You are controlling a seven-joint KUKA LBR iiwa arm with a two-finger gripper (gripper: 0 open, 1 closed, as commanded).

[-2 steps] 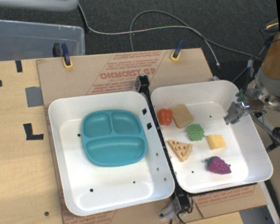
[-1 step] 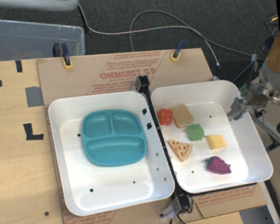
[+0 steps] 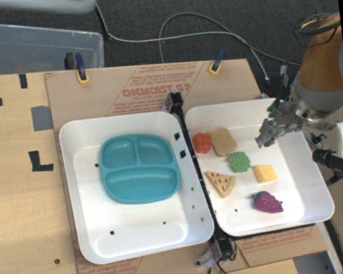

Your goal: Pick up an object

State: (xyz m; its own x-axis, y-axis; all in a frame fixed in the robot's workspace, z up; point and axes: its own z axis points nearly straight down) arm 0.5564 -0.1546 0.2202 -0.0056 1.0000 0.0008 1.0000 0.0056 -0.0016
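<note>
— So, the arm (image 3: 321, 71) is reaching in from the right side, and the gripper (image 3: 269, 135) is hanging over the right bin (image 3: 311, 209), near its far right part. It is carrying nothing; I am seeing no object between the fingers.

— Are the fingers open or closed?

— They are looking dark and close together, pointing down and to the left, but from where I am standing I cannot tell if they are open or shut.

— And the objects, where are they lying?

— All in the right bin. A red piece (image 3: 202, 142) and a tan bread slice (image 3: 223, 141) are sitting side by side at the far left, almost touching. A green broccoli (image 3: 239, 161) is just in front of the bread. A yellow cheese block (image 3: 264, 173) is beside the broccoli, a pizza wedge (image 3: 221, 183) is near the bin divider, and purple grapes (image 3: 267, 202) are alone at the front. The left bin (image 3: 90, 236) is keeping only a teal divided plate (image 3: 140, 168).

— Which one is best to take, in your opinion?

— I am thinking the cheese block or the grapes. They are standing apart from their neighbours, so the fingers can go down on both sides without pushing other things. The gripper should be coming straight above the object, opening wide enough, and descending until the fingers are around its middle, then closing before lifting. The bread and the red piece are too close together, so they are risky.
</note>
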